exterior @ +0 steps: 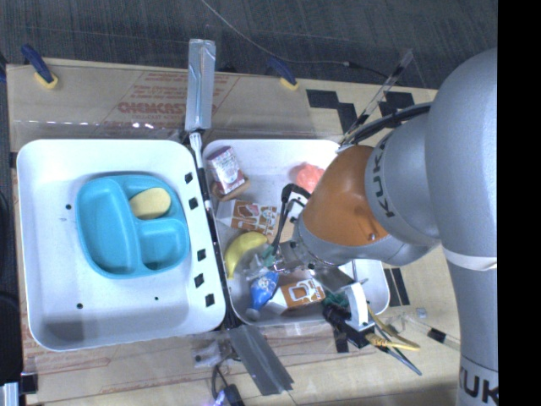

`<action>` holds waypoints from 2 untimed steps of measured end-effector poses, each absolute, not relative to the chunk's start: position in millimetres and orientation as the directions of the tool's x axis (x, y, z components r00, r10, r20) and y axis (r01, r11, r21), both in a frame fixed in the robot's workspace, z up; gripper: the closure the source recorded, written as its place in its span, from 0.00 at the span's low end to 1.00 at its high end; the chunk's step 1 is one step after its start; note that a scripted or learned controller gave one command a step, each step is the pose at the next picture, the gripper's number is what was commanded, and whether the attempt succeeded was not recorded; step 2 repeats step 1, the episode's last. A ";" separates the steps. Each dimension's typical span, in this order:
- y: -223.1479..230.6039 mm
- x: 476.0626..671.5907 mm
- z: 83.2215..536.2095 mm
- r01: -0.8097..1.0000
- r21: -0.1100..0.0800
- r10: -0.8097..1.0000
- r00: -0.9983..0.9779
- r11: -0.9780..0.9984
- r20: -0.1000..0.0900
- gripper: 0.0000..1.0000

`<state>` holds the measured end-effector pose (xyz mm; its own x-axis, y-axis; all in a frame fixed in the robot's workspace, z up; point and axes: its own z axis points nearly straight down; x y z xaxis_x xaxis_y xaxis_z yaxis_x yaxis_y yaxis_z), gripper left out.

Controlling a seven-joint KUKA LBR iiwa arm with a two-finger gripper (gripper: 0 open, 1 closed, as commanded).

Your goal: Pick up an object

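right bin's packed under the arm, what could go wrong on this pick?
1. Clutter: the banana, blue packet and orange snack pack lie crowded together, so the gripper may pinch two items or push one aside.
2. The arm's orange band hides much of the right bin, so a miss may be hard to confirm.

One fixed camera above the worktop [101, 83]
You look down at a slant on both bins, the arm [423, 176] entering from your right
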<state>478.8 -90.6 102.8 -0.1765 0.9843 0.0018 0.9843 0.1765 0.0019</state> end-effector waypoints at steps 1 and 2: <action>-34.2 511.5 192.3 0.999 0.000 0.999 0.047 -0.047 0.002 1.00; -34.2 511.5 192.3 0.999 0.000 0.999 0.047 -0.047 0.002 1.00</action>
